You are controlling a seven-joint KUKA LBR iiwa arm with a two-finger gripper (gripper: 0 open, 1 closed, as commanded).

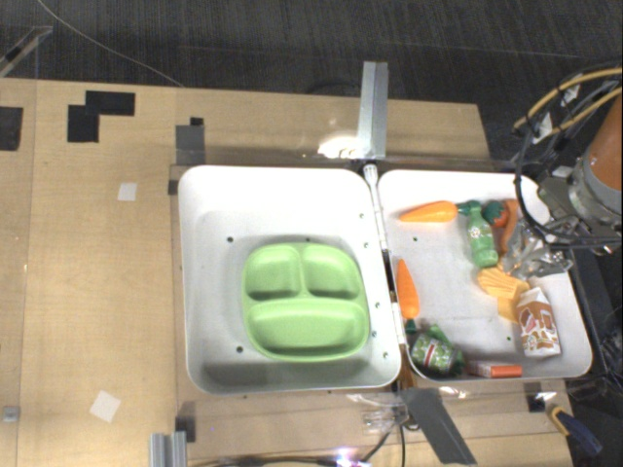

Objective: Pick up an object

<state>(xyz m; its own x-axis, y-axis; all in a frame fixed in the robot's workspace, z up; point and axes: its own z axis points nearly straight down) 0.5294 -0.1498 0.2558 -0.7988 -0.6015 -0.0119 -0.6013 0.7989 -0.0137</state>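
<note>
The right bin (450,278) holds the loose objects. An orange carrot (428,212) lies at its far side, with a green bottle (480,237) and a reddish piece (505,218) beside it. A yellow item (502,288) and a small brown-and-white carton (536,325) lie near the right wall. A second carrot (407,291) rests along the left wall above a green leafy bundle (435,350). A red stick (497,369) lies at the near edge. My gripper (533,253) hangs low over the bin's right side, just right of the bottle and above the yellow item.
The left bin (209,261) carries a green divided plate (305,300) in its middle. A metal post (374,110) stands behind the seam between the bins. Cables (555,115) loop around the arm at the right.
</note>
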